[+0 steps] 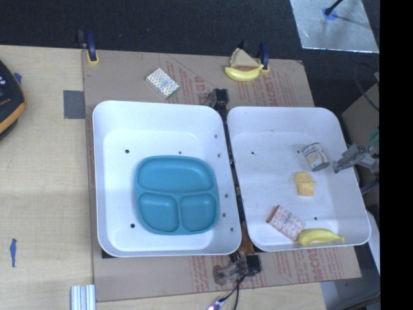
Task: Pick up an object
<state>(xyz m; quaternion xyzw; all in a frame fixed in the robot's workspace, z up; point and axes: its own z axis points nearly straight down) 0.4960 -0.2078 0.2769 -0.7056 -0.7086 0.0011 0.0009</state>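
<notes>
Gripper [348, 159] low at right bin's [258, 118] edge — beside can [313, 156]

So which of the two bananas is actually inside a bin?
The banana at the right bin's near corner, beside the red packet; the other banana lies outside.

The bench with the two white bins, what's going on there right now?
A robot arm is reaching in from the right, its gripper over the right bin near its right wall, close to a small can. Nothing is visibly held. The same bin also holds a yellow corn piece, a red-and-white packet and a banana. The left bin holds a blue divided plate. Another banana and a small packet lie outside on the bench.
</notes>
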